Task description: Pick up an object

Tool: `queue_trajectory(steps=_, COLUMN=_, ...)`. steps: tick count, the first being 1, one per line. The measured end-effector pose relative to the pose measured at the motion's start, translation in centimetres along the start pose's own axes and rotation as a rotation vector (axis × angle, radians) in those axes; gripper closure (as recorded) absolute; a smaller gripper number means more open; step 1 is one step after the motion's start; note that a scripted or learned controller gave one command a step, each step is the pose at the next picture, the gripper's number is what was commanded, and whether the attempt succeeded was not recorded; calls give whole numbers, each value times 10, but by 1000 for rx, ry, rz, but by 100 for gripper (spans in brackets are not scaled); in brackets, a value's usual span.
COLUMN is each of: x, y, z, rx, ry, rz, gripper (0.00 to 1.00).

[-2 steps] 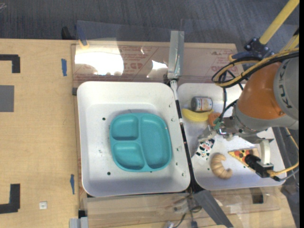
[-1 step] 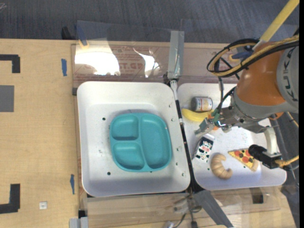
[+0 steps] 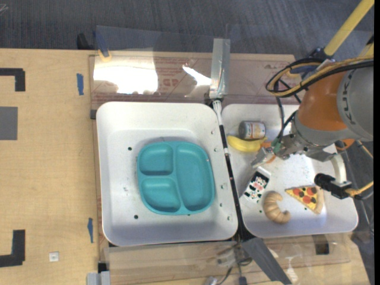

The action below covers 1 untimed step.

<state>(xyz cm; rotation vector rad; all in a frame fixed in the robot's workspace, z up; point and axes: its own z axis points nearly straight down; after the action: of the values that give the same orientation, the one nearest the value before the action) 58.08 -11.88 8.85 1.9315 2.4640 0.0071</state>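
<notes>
The right bin [image 3: 297, 223] holds a yellow banana [image 3: 240, 143], a small can [image 3: 253, 129] lying on its side, a black-and-white patterned carton [image 3: 257, 184], a croissant [image 3: 276, 207] and a toy pizza slice [image 3: 307, 197]. My gripper [image 3: 270, 152] hangs low over this bin, just right of the banana's right end and above the carton. Nothing shows as held in it. The arm's orange band [image 3: 320, 107] sits above the bin's right half and hides part of the floor there.
A teal divided plate [image 3: 176, 177] lies in the left bin [image 3: 113, 159]. A metal divider post [image 3: 219, 70] stands at the back between the bins. Cables loop around the arm at the upper right.
</notes>
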Motion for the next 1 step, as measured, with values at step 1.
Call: queue_trajectory(steps=1, x=8, y=-28, z=-116, rx=-3, ry=-1, rz=-59, gripper=0)
